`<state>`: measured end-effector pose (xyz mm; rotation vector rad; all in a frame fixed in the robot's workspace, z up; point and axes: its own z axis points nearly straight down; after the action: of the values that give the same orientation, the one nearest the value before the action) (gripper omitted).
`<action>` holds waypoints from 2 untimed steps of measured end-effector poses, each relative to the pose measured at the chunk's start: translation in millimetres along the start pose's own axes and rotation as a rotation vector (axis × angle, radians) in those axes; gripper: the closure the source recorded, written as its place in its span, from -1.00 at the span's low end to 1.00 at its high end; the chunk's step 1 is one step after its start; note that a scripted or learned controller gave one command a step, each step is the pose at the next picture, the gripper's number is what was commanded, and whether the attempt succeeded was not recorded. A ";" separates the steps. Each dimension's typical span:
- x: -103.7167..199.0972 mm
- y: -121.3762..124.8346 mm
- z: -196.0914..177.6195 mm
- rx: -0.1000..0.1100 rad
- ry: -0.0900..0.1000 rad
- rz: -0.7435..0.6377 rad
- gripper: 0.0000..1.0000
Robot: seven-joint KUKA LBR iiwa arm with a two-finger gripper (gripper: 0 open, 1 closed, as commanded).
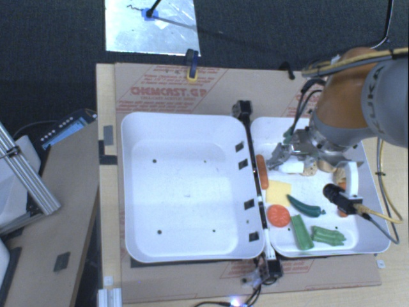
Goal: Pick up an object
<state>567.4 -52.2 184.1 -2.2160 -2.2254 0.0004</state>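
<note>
Camera view, looking down at a slant: the gripper (285, 157) sits low in the right bin (367, 226), near its upper left corner, metal fingers splayed apart and nothing visible between them; a small white object (293, 167) lies just under the fingertips, touching or nearly so, cannot tell which; a pale rounded item (311, 168) sits just beside it, partly under the wrist. Other candidates lie well below in the same bin: yellow block (278, 191), dark green pepper-like piece (305, 206), red round piece (278, 216), two green pieces (302, 231) (328, 236), and an orange stick (262, 171) along the divider side. Left bin (137, 232) holds none of these. Risks, as judgement: the white object is small and low, so the fingers may close above it or nudge it aside; the neighbouring pale item may get caught too, or block one finger; closeness to the bin wall could leave one finger riding on the rim; the arm body hides part of the target area, so a failed grasp may go unnoticed.
</note>
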 end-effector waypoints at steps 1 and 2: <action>29.5 -43.1 -9.9 0.001 0.001 -0.001 1.00; 35.7 44.9 -125.5 -0.019 -0.002 -0.003 1.00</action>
<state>612.3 -16.4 309.6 -2.2229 -2.2391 -0.0183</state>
